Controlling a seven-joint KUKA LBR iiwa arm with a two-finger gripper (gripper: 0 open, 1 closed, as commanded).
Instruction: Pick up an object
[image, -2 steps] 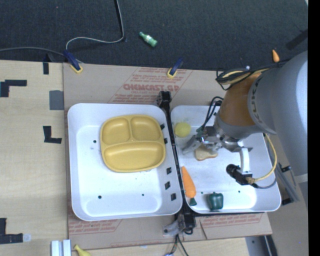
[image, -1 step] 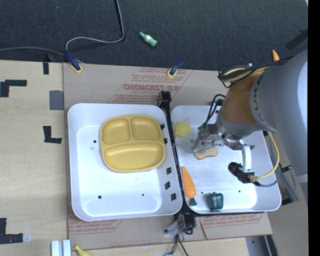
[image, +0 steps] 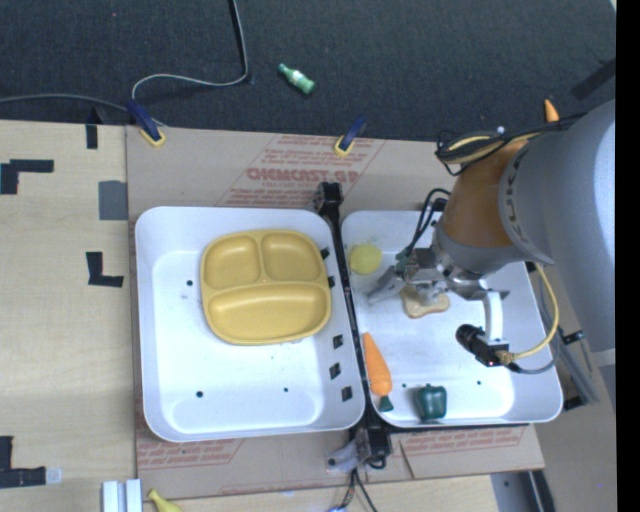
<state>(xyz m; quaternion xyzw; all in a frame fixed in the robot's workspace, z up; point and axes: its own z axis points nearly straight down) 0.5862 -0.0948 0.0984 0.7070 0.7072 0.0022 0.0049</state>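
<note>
The right bin (image: 520, 400) holds a yellow lemon-like ball (image: 365, 258), a tan bread-shaped piece (image: 426, 304), an orange carrot (image: 377, 365) and a green pepper (image: 430, 402). My gripper (image: 410, 287) hangs low over the upper middle of this bin, just right of the yellow ball and right above the tan piece. Its fingers look spread, one grey fingertip (image: 382, 290) pointing down-left toward the divider. Nothing is visibly lifted between them. The wrist hides part of the tan piece.
The left bin (image: 165, 380) carries a yellow divided plate (image: 266, 284). A black divider (image: 340, 300) runs between the bins. Cables loop off the wrist at the right (image: 530, 340). A small green item (image: 297, 78) lies on the dark floor behind the bench.
</note>
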